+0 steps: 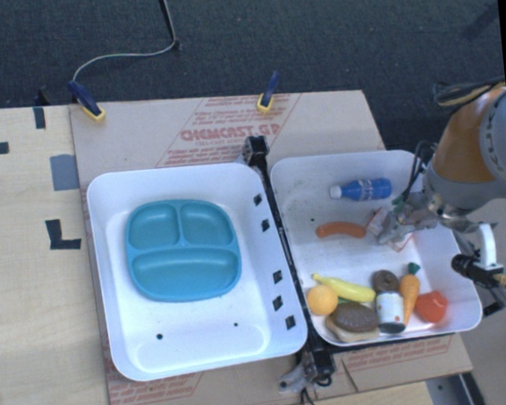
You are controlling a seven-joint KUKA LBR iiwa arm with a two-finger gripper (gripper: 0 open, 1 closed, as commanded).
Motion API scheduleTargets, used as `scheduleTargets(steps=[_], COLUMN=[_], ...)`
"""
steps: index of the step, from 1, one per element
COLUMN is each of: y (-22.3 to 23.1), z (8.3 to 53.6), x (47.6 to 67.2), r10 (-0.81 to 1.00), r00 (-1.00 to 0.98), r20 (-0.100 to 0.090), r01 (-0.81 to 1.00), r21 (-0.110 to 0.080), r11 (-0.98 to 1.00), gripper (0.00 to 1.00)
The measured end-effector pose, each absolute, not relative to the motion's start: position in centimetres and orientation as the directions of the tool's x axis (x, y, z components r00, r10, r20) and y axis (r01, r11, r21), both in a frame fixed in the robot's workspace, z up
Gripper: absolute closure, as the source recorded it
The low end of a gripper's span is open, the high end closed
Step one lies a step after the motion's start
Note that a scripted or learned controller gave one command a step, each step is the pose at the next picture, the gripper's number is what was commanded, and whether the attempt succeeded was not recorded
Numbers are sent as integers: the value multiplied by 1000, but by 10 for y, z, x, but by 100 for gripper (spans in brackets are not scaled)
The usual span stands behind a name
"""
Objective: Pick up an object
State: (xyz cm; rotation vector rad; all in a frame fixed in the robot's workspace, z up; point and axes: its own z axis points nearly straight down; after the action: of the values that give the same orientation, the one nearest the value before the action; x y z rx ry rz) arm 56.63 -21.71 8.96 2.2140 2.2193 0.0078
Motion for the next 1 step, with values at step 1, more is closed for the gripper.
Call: scheduleTargets(steps=[1], y=[-199], z=[100], x=[590], r10=[1000], r00=[-1], r20=[-3], r01=[1000], r21=[7], r11=[1], gripper=[100])
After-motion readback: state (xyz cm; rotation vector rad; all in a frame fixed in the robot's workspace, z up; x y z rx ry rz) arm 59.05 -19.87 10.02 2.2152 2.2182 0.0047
